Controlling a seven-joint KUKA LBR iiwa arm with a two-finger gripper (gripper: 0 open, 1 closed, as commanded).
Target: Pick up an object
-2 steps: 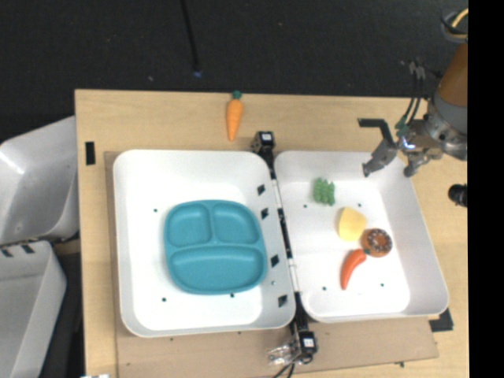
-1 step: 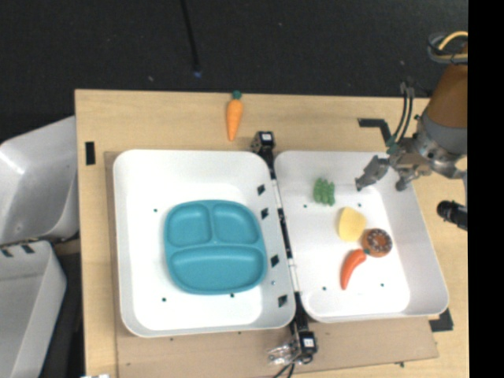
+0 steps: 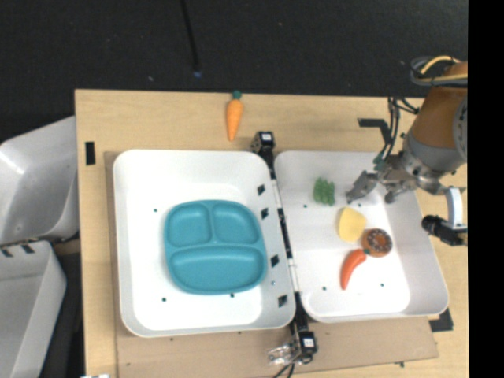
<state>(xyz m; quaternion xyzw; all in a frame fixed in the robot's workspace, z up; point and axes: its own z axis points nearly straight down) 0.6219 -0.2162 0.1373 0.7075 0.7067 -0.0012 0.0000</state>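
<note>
The gripper (image 3: 370,186) hangs over the far part of the right bin (image 3: 409,290), tilted so that its dark fingers point down and toward the bin's middle; their tips appear spread apart with nothing between them, though they are small in this view. Just beside them lie the candidates: a green toy vegetable (image 3: 324,190) toward the bin's left side, a yellow rounded piece (image 3: 352,224) right below the fingertips, a round brown-and-red piece (image 3: 377,242) touching the yellow one's near edge, and a red chili pepper (image 3: 353,268) nearer the front. The yellow piece looks like the closest target, so the step in hand seems to be the approach before a grasp. To do it well, the arm should centre the open fingers over the yellow piece's narrower width, come straight down until the tips flank it near the bin floor, and only then close; a slanted descent risks pushing it into the brown piece or pinching both together. The green vegetable, standing apart from the others, would be the cleaner pick if the cluster proves awkward. The left bin (image 3: 126,211) holds a teal divided plate (image 3: 214,245), and a toy carrot (image 3: 234,116) lies on the bench (image 3: 94,116) beyond the bins, well apart from the gripper.
</note>
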